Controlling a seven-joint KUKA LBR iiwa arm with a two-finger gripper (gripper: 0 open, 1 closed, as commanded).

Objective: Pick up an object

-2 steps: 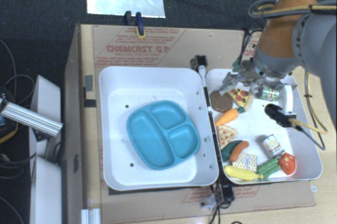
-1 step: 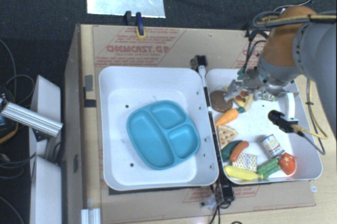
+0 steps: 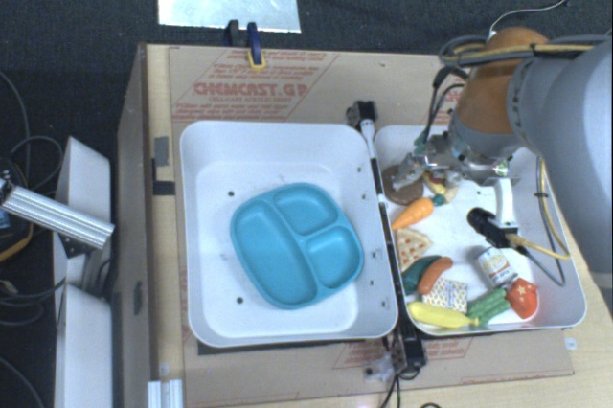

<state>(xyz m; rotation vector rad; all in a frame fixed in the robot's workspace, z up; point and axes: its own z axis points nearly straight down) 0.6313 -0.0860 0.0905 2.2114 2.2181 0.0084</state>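
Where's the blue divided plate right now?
The blue divided plate lies in the left white bin, slightly toward its near right corner, with the toy carrot just across the divider in the right bin.

Grey arm (image 3: pixel 565 100), orange band (image 3: pixel 493 85) (cables trailing)

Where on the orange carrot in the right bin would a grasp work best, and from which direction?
Grip the carrot across its thicker middle, coming straight down from above. It lies flat and slanted near the right bin's left wall, narrowing toward one end, so the mid-body looks like the firmest hold. Closing across its short width seems safest; the cracker sits just below it, and the end effector is just above it.
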